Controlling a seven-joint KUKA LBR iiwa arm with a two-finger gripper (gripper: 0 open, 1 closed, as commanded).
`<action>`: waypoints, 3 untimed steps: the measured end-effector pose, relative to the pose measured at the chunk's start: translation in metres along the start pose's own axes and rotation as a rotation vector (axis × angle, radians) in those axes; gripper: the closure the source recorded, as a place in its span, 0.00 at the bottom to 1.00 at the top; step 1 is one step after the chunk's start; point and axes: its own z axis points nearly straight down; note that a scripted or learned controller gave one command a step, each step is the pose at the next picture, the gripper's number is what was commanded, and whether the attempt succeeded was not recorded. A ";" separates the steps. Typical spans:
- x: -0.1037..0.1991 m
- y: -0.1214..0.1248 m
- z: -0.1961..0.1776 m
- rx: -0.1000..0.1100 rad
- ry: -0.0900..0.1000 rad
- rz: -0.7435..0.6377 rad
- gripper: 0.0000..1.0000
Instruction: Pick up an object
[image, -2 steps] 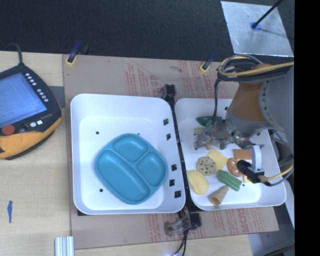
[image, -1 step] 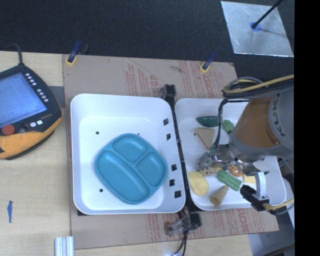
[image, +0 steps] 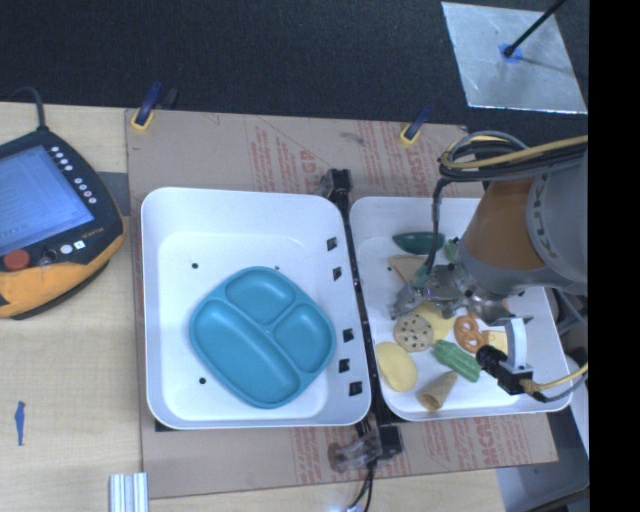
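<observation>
Wooden surface (image: 70, 370) with a brown cardboard sheet (image: 250, 150) under two white bins, dark floor behind. Left bin (image: 165, 225) holds a blue divided plate (image: 262, 336), lying flat near its middle. Right bin (image: 375, 225) holds the small toy foods, and my arm (image: 520, 225) comes in over it from the right. Gripper (image: 432, 292) sits low over the middle of the right bin; I cannot tell how far its fingers are apart or whether anything is between them, the wrist hides them. Just below the gripper lies a round tan cracker with holes (image: 407, 331), beside a pale yellow piece (image: 430, 322). Pretzel (image: 466, 328) lies just right of that, near the green pickle (image: 456, 359). Yellow lemon-like piece (image: 396, 366) lies lower left of the gripper, well apart, and an ice-cream cone (image: 436, 391) lies near the bin's front wall. Dark green piece (image: 417, 241) sits just above the gripper, a tan wedge (image: 404, 267) beside it. Red printing on the cardboard, too blurred for me to read. Teach pendant (image: 45, 225) at far left, screen text unreadable.
</observation>
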 end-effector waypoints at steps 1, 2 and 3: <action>-0.001 -0.001 -0.011 0.004 0.000 -0.001 1.00; -0.001 -0.001 -0.010 0.004 0.000 -0.002 0.00; -0.001 0.029 0.000 0.000 0.000 0.000 0.00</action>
